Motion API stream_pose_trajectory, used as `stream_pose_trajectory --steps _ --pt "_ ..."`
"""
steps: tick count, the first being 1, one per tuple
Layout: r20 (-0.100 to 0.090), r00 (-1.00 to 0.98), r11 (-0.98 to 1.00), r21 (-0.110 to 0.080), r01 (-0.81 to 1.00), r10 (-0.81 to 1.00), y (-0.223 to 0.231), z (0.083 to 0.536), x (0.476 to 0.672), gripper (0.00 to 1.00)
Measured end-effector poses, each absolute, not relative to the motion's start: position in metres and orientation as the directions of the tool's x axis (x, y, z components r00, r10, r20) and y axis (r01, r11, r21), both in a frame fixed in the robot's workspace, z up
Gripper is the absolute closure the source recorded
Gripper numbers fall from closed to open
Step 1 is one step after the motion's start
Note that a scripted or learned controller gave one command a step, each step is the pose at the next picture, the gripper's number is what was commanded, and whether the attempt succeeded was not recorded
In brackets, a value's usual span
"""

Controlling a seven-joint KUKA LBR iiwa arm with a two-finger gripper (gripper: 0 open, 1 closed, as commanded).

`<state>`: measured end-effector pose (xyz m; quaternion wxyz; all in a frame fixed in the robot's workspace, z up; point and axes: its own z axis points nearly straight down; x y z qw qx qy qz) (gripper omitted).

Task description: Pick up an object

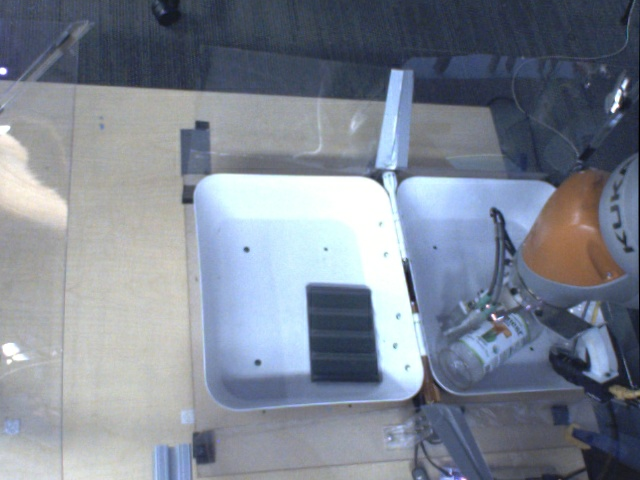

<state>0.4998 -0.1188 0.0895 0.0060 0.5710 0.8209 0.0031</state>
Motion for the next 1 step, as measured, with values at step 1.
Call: stream_pose_trajectory --steps 1 --pt "-0.010 -0.349 0.349 0.022 0.937 0.937 -0.1175 0.1019 0.5034 1.00"
